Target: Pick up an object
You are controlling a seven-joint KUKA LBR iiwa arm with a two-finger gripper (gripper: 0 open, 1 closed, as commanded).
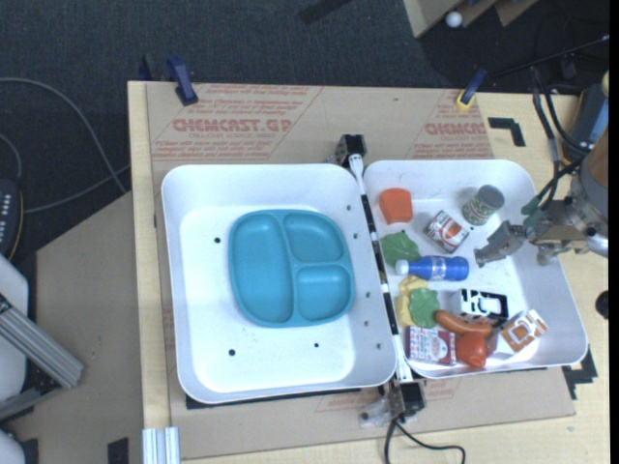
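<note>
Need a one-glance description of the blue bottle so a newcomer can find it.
Look in the right-hand bin, the crowded one. Near its left-centre lies the blue bottle on its side, white cap pointing left, beside a green leafy toy. It is the only blue item there.

Dark carpet floor [242,27]; wooden bench [290,124]

Gripper [498,245] hovers over right bin [542,187] w/ cans, bottle [437,268], toy food; left bin [193,211] holds teal divided plate [290,266].
</note>
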